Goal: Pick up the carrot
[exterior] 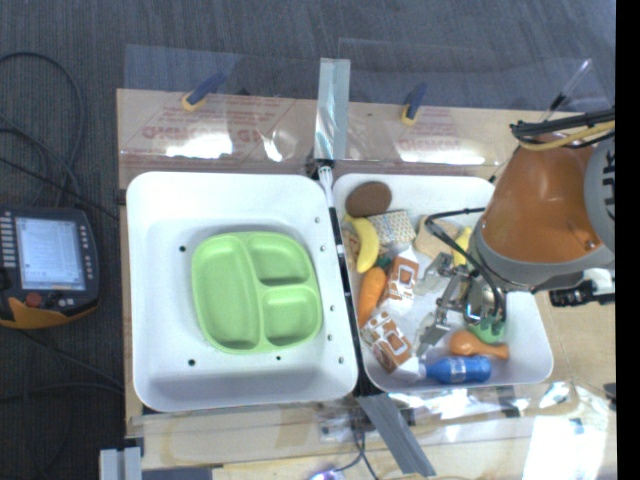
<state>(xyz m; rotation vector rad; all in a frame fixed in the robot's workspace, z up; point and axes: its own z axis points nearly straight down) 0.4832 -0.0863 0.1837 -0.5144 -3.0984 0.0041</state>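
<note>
A blue plastic bottle [458, 370] lies nearest in the right white bin [535, 360]. The jaws [440, 320] hang apart above small printed packets [387, 339]; their writing is unreadable. The orange carrot [371, 292] lies by the bin's left wall, long axis near-to-far, beside a yellow banana [364, 244].

I see a green divided tray [256, 291] sitting in the left bin [160, 368]. In the right bin [535, 360], a banana [365, 243] lies below a brown round item [369, 198], with a blue bottle [458, 370] near the front wall. A teach pendant [47, 264] rests off-bench, left.
</note>
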